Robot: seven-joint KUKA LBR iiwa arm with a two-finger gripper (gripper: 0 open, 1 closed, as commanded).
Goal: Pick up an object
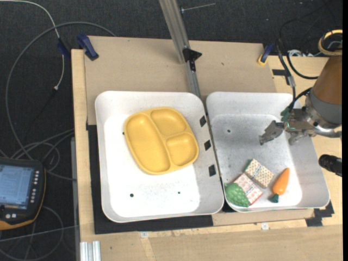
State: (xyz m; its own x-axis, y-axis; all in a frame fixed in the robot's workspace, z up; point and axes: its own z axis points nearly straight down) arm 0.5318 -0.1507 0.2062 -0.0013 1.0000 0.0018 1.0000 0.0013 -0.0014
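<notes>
Currently, the gripper (283, 133) is hovering with fingers spread, holding nothing, at right of frame above the lower-right carrot (280, 182), risking closure on bare bin floor.

From my feed, the wooden bench (136, 64) sits on dark carpet, with a blue clamp (87, 47) at its far left corner and another blue clamp (266, 52) at the far right. A metal pole (175, 20) slants in from the top and meets the gap between the two bins. I see a black mat (93, 162) peeking out under the left bin's near and left edges. Off the bench to the left, a handheld control pendant (19, 192) lies on the floor, screen lit. Thin white cables (51, 20) loop across the carpet beside it, and black cables (296, 31) curl at the upper right.
</notes>
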